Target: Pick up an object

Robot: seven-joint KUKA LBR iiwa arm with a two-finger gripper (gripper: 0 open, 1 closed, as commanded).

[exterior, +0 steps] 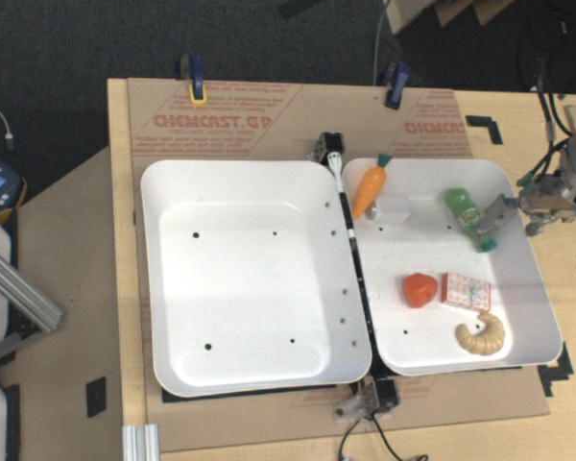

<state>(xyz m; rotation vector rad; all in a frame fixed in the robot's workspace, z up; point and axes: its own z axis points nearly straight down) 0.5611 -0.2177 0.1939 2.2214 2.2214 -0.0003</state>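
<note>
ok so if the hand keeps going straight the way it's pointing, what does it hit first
Most likely the green object: the hand points left from the right bin's right side and sits right against it. Height is unclear from above.

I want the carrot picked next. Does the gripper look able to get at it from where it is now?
Probably yes. The carrot lies against the right bin's far left corner, with open bin floor between it and the gripper. The bin wall beside it and the clear item touching it may crowd the grasp.
</note>
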